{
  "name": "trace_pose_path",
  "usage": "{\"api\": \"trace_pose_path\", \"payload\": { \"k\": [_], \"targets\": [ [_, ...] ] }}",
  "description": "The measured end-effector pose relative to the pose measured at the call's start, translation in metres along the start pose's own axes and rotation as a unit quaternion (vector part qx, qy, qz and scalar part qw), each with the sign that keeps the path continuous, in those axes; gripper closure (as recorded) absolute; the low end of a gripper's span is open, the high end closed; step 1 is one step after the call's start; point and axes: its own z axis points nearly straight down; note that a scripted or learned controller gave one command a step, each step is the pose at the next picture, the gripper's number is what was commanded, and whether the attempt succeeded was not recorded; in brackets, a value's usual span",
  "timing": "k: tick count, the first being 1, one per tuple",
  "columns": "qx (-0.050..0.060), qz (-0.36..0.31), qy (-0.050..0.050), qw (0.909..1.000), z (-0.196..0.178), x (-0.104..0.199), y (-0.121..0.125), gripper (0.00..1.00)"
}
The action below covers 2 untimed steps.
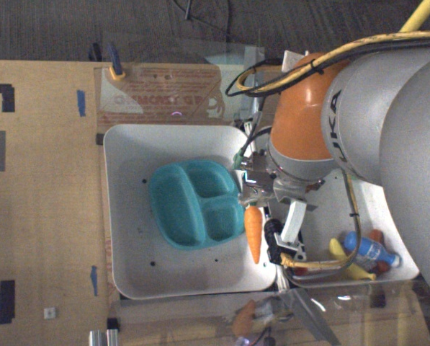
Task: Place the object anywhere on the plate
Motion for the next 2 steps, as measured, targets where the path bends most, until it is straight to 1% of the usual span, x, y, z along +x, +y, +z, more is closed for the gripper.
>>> {"api": "trace_pose_path", "payload": {
  "k": [1,2],
  "targets": [
    [0.0,0.041,0.0,0.9992,-0.0287,0.0335,0.0426,1.0],
    [0.0,0.04,0.0,0.9992,-0.0287,0.0342,0.0422,0.0]
  ]
}}
